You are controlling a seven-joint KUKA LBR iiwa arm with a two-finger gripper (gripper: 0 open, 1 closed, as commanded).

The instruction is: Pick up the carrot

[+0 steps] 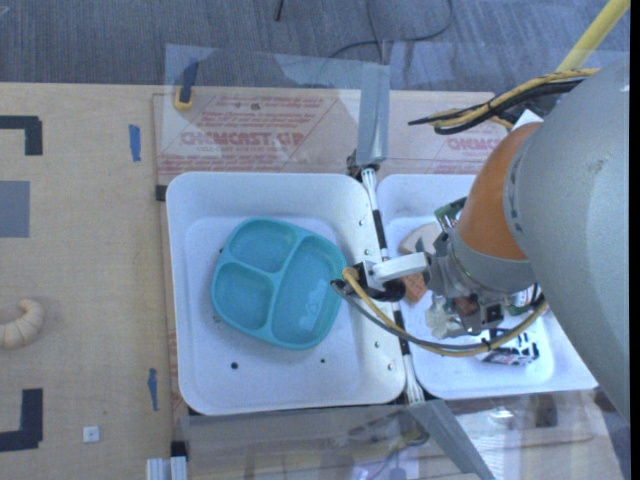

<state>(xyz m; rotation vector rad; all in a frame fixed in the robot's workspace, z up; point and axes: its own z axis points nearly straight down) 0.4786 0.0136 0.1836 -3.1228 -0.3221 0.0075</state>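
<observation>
An orange bit that looks like the carrot (416, 286) shows in the right bin (570, 373), near its left wall. The arm's wrist covers most of it. My gripper (455, 313) hangs low in that bin, right beside the orange bit, under the grey arm and its orange band. The arm's body hides the gripper's tips and whatever lies between them.
A teal divided plate (278, 282) lies in the left bin (190, 218). In the right bin are a pale rounded object (418, 236) and a black-and-white item (510, 349). A croissant-like piece (20, 324) rests on the bench at far left. Cables loop across the wall between the bins.
</observation>
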